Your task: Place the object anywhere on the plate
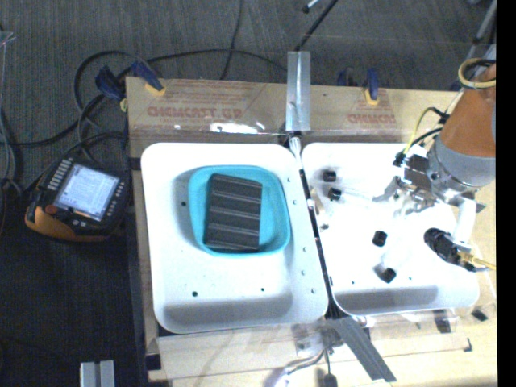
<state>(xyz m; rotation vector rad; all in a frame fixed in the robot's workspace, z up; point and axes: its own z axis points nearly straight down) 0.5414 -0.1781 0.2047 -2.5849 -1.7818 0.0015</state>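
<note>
The dark ridged block (234, 212) already lies on the blue plate (278, 216) in the left bin (161, 240), its long axis toward the bin's far edge. The gripper (411, 192) hovers over the right bin (355, 293), well apart; its opening I cannot tell.

Turquoise plate (276, 216); dark grey ribbed block (234, 212); white bins (242, 297); orange-banded grey arm (472, 131).

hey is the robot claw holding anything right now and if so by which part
Cannot be told. The claw sits over the right bin, and its tips are too blurred to show anything in them. The dark ridged block lies on the blue plate.
</note>
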